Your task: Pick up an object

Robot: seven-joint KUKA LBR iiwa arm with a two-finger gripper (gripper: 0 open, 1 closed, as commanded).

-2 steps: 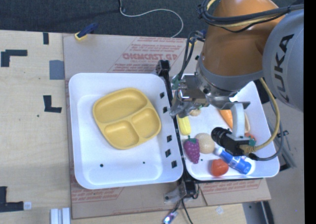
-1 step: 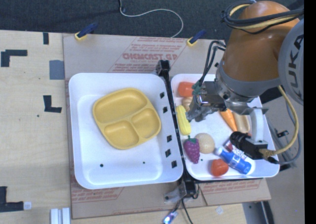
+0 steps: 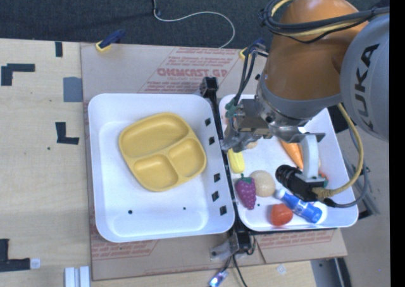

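Two white bins (image 3: 107, 216) (image 3: 338, 216) and one yellow divided plate (image 3: 162, 151). Toy food: one grape bunch (image 3: 246, 192), one tomato (image 3: 281, 215), one carrot (image 3: 293, 152).

The yellow three-compartment plastic tray (image 3: 162, 151) is looking smooth with a soft sheen, sitting in the matt white plastic left bin (image 3: 107, 216). The brown cardboard sheet (image 3: 183, 67) at twelve o'clock of that bin is showing a dull, papery face with red print. The arm's glossy orange band (image 3: 310, 38) is catching light. At five o'clock, the red tomato-shaped toy (image 3: 281, 215) is appearing smooth and slightly shiny.
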